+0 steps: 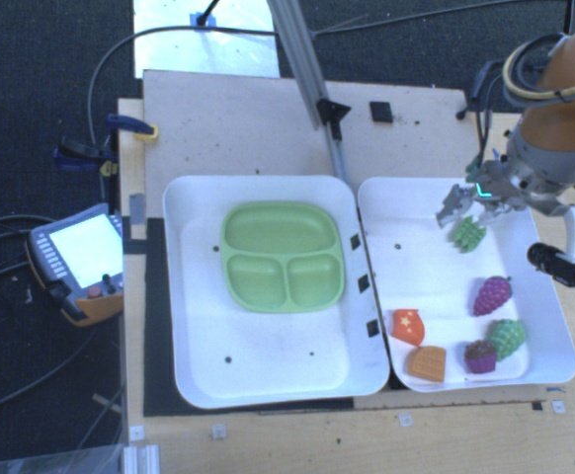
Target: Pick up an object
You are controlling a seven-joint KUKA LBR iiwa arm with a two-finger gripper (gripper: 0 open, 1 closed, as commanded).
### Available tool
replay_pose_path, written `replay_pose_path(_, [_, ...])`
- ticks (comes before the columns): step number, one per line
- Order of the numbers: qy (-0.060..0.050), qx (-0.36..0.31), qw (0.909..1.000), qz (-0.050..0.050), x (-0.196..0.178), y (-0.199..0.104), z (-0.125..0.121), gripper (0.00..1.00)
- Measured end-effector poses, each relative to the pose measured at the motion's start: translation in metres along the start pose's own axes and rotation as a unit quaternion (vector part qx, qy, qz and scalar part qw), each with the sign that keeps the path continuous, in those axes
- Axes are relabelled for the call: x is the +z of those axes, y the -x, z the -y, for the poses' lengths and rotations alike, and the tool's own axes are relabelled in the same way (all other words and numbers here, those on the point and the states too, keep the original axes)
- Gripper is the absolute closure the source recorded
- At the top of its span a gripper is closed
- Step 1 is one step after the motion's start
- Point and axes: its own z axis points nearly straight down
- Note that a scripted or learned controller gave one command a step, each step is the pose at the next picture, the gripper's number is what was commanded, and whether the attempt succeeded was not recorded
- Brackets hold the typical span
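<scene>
Tabletop with two white bins; your gripper (468, 208) is over the right bin (554, 358).
Whether the jaws are clenched, you cannot tell; green toy (467, 234) lies at their six o'clock.

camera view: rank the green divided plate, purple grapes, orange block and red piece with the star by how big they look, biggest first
1. green divided plate, by far the largest
2. orange block
3. purple grapes, close to the block in size, so this order is unsure
4. red piece with the star, slightly smaller
</scene>
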Motion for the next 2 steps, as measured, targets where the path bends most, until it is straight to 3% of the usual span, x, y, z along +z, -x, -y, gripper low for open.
replay_pose_path(1, [0.001,0.000,1.0000,0.000,-0.001,0.000,-0.001,0.00])
replay_pose_path(2, [0.000,0.002,1.0000,0.000,0.059,0.002,0.004,0.00])
